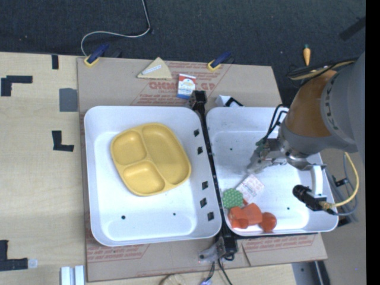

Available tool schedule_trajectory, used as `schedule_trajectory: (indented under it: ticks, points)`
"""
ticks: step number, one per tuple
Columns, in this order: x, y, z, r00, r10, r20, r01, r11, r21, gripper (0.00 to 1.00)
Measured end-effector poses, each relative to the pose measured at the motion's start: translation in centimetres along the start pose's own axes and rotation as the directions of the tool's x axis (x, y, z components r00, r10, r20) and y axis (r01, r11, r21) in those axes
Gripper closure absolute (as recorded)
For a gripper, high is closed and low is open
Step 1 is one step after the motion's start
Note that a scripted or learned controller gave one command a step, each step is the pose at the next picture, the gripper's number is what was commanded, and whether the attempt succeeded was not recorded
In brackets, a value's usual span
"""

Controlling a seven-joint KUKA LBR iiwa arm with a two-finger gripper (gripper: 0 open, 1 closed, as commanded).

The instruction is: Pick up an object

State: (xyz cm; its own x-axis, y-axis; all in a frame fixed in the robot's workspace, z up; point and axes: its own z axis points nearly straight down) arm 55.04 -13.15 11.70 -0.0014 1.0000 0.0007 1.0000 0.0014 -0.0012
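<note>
A small white packet (252, 186), flat and squarish with faint red print on its face, lies tilted on the floor of the right bin (237, 132), toward the near side. The gripper (259, 162) hangs right above its upper corner, fingertips down at the packet's edge; whether the jaws are spread or pinching cannot be told from this slant. Just beside the packet, toward the divider, there's a round green piece with a dotted, mesh-like texture (231, 198), and touching that, a clump of smooth orange-red toy shapes (249, 217) against the bin's near wall. The arm (323, 108) comes in from the right, grey shell with a glossy orange band. Over in the left bin (98, 177), a yellow plastic tray (150, 158) with three rounded compartments sits tilted. Both bins rest on brown cardboard (249, 79).
</note>
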Motion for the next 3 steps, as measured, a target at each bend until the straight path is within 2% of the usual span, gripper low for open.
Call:
schedule_trajectory:
  ticks: [1,2,3]
  points:
    - [4.8,-4.8,-12.8,1.0,0.0,0.001,0.0,1.0,-0.003,1.0]
    - [4.8,-4.8,-12.8,1.0,0.0,0.001,0.0,1.0,-0.001,0.0]
    - [4.0,-3.0,-6.6,1.0,0.001,0.0,-0.001,1.0,0.002,0.0]
